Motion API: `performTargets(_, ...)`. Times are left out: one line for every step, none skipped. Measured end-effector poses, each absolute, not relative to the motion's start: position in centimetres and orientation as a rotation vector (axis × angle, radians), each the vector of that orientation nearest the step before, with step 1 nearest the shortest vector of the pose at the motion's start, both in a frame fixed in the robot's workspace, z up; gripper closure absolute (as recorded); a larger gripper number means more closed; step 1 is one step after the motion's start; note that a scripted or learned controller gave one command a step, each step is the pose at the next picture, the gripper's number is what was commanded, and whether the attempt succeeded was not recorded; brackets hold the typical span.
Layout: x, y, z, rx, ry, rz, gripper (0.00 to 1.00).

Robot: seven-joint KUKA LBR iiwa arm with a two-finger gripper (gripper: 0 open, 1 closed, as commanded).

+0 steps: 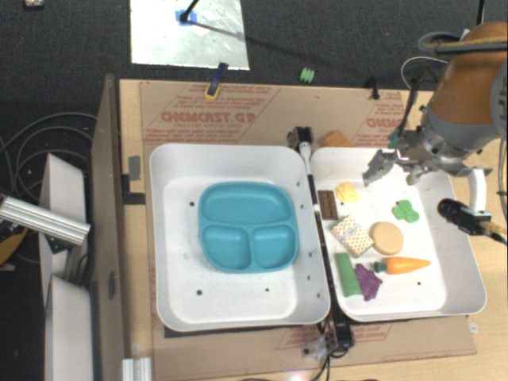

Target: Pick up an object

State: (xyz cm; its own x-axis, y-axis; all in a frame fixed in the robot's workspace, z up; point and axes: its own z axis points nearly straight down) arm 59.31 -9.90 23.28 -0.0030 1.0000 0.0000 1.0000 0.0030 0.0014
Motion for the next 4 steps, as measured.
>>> performTargets(56.0, -16.3, 18.4, 2.228, 2.216, -0.004, 0.0)
performTargets(59.2, -17.0, 8.8, 2.216, 2.226, 0.0, 0.0)
performTargets(62.3, -20.7, 8.8, 2.213, 2.218, 0.01, 0.0)
performTargets(57.3, -11.3, 10.8, 2.213, 2.235, 0.004, 0.0)
